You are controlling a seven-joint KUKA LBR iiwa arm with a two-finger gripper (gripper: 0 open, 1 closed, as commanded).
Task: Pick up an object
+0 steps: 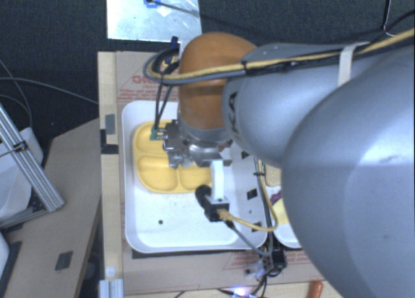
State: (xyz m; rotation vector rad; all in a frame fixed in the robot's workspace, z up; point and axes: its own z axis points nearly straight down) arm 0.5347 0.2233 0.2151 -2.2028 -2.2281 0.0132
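Claw [192, 153] is poised low over the left bin [133, 229]; whether it is apart or together cannot be told (the wrist masks it); the yellow tray [150, 160] is laid flat just beneath, spreading leftward; a small leftward shift is judged needed.

L bin [175, 232] front bare, yellow obj [152, 160], maybe tray, at back, arm [337, 160] over R bin [290, 240]
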